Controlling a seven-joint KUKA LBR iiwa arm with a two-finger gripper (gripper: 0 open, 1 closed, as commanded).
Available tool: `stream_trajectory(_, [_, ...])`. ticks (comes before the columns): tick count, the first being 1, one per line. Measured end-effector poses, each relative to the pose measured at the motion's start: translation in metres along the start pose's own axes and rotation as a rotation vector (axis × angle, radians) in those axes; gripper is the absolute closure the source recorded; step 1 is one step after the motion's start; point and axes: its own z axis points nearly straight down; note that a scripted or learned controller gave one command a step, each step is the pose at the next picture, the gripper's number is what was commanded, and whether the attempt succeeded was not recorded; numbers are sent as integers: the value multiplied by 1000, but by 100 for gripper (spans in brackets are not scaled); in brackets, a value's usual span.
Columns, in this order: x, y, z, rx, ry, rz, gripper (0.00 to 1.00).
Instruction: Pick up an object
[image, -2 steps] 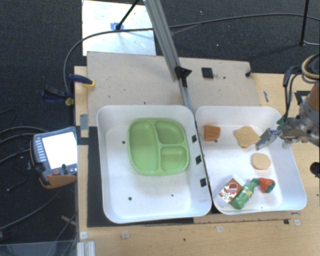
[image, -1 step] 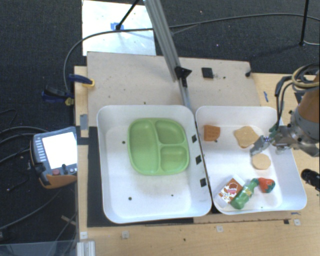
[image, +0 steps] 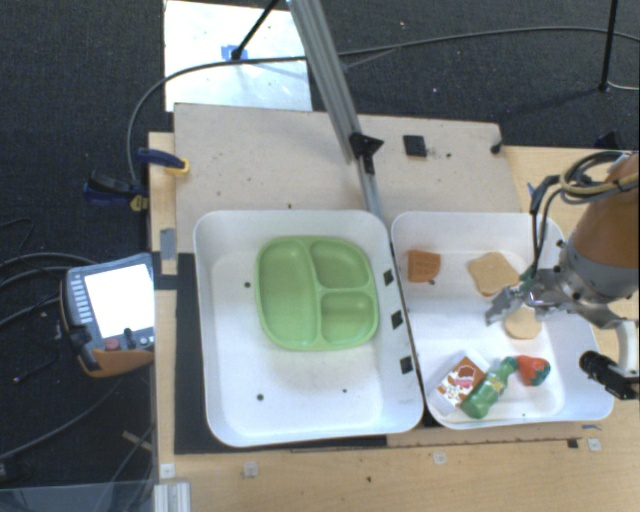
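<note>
Right bin (image: 440, 232): fingers (image: 505, 303) spread, seemingly open, straddling pale round cookie (image: 521, 325); nothing gripped.

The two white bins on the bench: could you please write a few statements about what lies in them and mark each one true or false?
1. The green three-compartment plastic plate lies in the left white bin. True.
2. The square brown toast-like piece lies on the green plate. False: it lies in the right white bin, near its upper left corner.
3. The gripper is over the right bin, beside the pale round flat piece. True.
4. The green bottle-shaped toy stands upright. False: it lies on its side, next to the small red-and-white printed carton.
5. The red strawberry-like toy is in the left bin. False: it is in the right bin.
</note>
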Motion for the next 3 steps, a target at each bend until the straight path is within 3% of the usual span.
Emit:
stream_trajectory(1, [6, -5, 55, -5, -1, 0, 0])
stream_trajectory(2, [6, -4, 42, -10, -3, -1, 100])
stream_trajectory(3, [3, -2, -22, -11, -3, -3, 100])
